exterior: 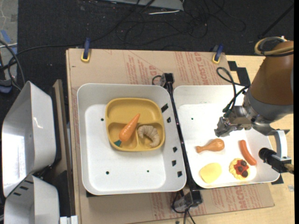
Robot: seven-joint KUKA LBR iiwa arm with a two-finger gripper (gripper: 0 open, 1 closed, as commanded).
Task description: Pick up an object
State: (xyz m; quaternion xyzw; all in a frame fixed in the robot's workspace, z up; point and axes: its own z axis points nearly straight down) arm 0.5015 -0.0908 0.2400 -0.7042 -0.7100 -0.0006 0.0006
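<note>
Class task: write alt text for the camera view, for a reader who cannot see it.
A grey and orange robot arm reaches from the right, its pincer above a toy drumstick in the right bin, near a sausage, pizza and yellow disc. The left bin holds a yellow plate with carrot and shrimp.

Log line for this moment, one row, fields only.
gripper: above right bin, holding nothing seen | nearest: drumstick | others there: sausage, yellow piece | left bin: yellow tray

The grey arm (273, 85) with its orange band reaches in from the right, and its gripper (226, 127) points down and left.
</note>
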